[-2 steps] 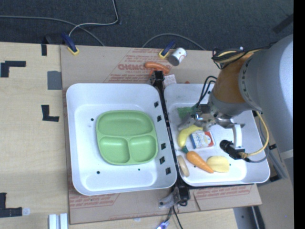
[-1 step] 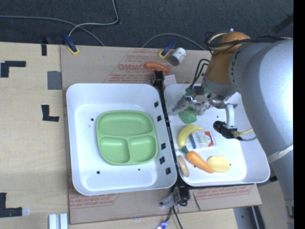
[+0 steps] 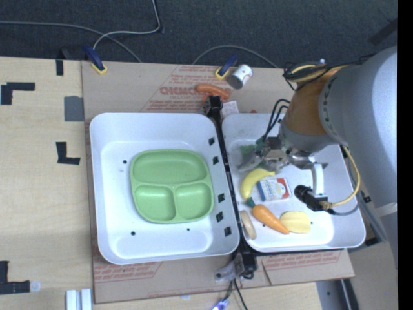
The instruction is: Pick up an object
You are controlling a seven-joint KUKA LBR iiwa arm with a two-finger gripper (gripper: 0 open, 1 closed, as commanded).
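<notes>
While I cannot tell how the gripper (image 3: pixel 266 154) is set, I see it low over the right bin (image 3: pixel 335 237), just above the banana (image 3: pixel 253 180); the banana's long axis runs slantwise, lower-left to upper-right; beyond lie the carton (image 3: pixel 273 189), carrot (image 3: pixel 270 218) and a pale yellow piece (image 3: pixel 296 222); 1 green tray (image 3: pixel 171 185) sits in the left bin (image 3: pixel 106 173).

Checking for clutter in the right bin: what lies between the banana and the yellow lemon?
In the camera view, a small white carton lies between the banana and the lemon, with the carrot just below.
</notes>
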